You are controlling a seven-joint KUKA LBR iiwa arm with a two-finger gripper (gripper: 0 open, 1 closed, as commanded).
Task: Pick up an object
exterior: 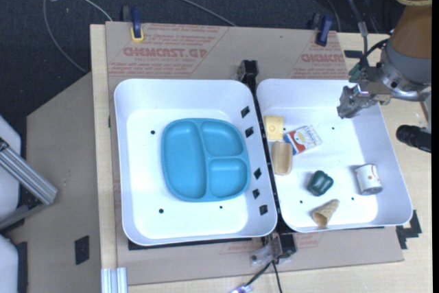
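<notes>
- Camera view: the gripper (351, 105) hangs over the right bin's (391, 168) far right corner; whether it is open or closed cannot be told, and nothing shows in its grasp.
- Within that bin lie a yellow block (274, 127), a red-and-white packet (302, 138), a tan bread piece (281, 157), a dark green object (319, 182), a small white can (368, 179) and a cone-shaped pastry (325, 211).
- Left of that bin, the other bin (130, 147) holds a blue divided tray (205, 158).

Glossy white plastic bins (130, 147); smooth blue plastic tray (204, 158).
</notes>
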